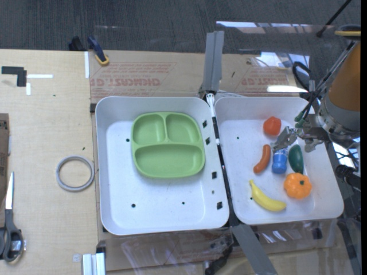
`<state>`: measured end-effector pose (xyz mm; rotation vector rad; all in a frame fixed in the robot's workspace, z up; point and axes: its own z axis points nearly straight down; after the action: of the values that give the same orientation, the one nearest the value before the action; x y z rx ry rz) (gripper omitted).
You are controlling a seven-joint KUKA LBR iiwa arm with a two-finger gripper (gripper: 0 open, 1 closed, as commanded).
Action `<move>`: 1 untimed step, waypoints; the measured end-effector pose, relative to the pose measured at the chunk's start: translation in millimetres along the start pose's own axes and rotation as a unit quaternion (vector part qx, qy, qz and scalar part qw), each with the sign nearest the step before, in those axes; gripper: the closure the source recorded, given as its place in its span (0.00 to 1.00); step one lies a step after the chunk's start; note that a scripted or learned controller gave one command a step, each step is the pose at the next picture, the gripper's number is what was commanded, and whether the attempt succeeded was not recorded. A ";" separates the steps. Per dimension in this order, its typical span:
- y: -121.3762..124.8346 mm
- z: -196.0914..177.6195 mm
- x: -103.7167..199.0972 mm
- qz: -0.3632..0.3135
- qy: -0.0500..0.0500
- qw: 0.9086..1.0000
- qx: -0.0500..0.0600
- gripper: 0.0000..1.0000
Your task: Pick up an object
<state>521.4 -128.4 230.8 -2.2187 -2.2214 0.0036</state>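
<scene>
From my seat I see the arm reaching in from the right, its orange band at the frame edge and the gripper (293, 138) hanging over the right bin (241, 208), tilted down toward the cluster of toys. Its two fingers stand spread apart with nothing between them; one tip sits just above the blue cylinder (279, 163), the other near the top of the dark green vegetable (296, 158). In that bin I count six pieces: a red tomato-like ball (272, 125) toward the back, an orange-red sausage (262, 158) lying slantwise just left of the blue cylinder, the green piece touching the cylinder's right side, an orange pumpkin (297, 185) just in front of them, and a yellow banana (266, 197) near the front wall. The left bin (114, 211) holds a green divided plate (168, 145), set toward its back half, with bare white floor in front of it. The right bin's left half is open floor, while the toys crowd its right side close to the wall. On the bench to the left lie a roll of tape (75, 172) and scissors (10, 234).
</scene>
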 end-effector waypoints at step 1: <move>42.6 115.1 -11.8 0.103 0.000 0.995 0.001 0.00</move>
<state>563.7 -140.1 115.5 -2.4343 -1.9810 0.0044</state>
